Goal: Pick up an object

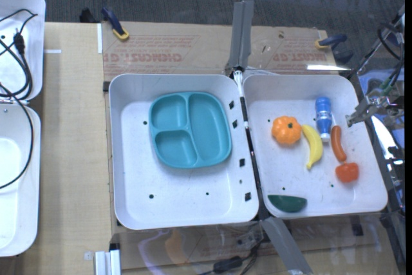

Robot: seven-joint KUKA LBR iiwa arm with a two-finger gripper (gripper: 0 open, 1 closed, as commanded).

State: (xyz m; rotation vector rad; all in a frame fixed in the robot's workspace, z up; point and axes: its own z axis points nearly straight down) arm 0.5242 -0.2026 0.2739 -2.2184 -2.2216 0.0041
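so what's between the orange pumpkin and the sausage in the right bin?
The banana, lying between the pumpkin and the sausage in the camera view, touching the pumpkin's right side.

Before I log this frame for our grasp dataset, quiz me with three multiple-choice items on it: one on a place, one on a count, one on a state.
1. Where does the teal divided plate lie?
A. In the left bin
B. In the right bin
C. On the cardboard behind the bins

2. How many compartments does the plate have?
A. Two
B. Three
C. Five

3. How does the blue bottle rest?
A. Standing upright
B. Lying on its side
C. Propped on the plate

Key:
1 A, the plate sits on the floor of the left bin, alone there.
2 B, one long section on its right and two smaller ones on its left.
3 B, it lies flat on the floor of the right bin, just beyond the banana and beside the pumpkin.
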